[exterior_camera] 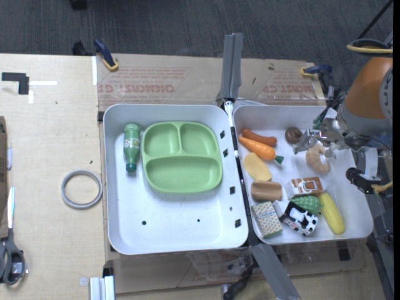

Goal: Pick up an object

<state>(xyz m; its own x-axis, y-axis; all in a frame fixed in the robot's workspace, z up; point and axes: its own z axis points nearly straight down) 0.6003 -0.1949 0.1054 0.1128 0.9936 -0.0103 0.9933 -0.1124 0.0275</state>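
Dark carpet floor (187, 11) (grey, mottled) behind a pale wooden bench (44, 149).

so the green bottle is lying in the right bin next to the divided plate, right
Not quite: the green bottle lies in the left bin, not the right one. It is beside the green divided plate, as the camera view shows.

A matt green plastic divided plate (182, 157) is lying in a smooth white plastic bin (119, 217), with a glossy green plastic bottle (130, 146) just left of the plate, printed brown cardboard (156, 83) behind it and pale wood bench top (47, 142) spreading further left.
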